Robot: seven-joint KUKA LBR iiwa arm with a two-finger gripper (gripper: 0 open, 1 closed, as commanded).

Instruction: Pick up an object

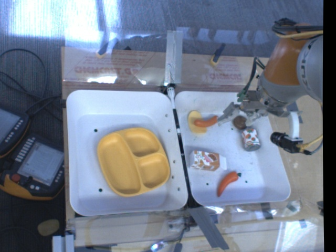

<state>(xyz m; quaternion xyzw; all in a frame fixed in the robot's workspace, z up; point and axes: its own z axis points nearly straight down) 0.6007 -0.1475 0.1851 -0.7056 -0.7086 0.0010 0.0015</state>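
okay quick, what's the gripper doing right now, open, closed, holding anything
Gripper: over the right bin, just above a small brown object; whether it is open, closed or holding anything cannot be told.

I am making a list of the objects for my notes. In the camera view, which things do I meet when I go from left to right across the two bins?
Yellow divided plate in the left bin → small packet → orange pepper → small can, these three in the right bin.
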